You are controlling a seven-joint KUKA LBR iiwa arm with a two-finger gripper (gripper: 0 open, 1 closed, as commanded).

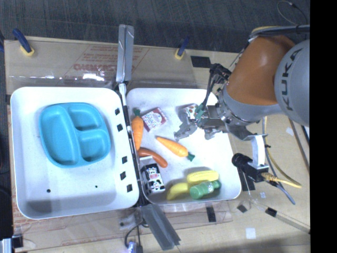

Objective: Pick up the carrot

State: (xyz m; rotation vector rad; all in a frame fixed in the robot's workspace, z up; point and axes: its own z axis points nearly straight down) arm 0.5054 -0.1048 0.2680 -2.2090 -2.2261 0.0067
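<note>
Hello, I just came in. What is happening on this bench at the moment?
A grey KUKA arm with an orange band reaches in from the right, and its gripper hangs over the right bin. It holds nothing. The carrot it should pick up lies loose in that bin's middle, just below and left of the gripper. A second carrot lies by the divider. A blue divided tray sits in the left bin.

Position: we look from above the bench (158, 57).
Facing: down, at a slant.
Range: both bins (31, 141) fit.
Arm (263, 78): enters from our right.
</note>
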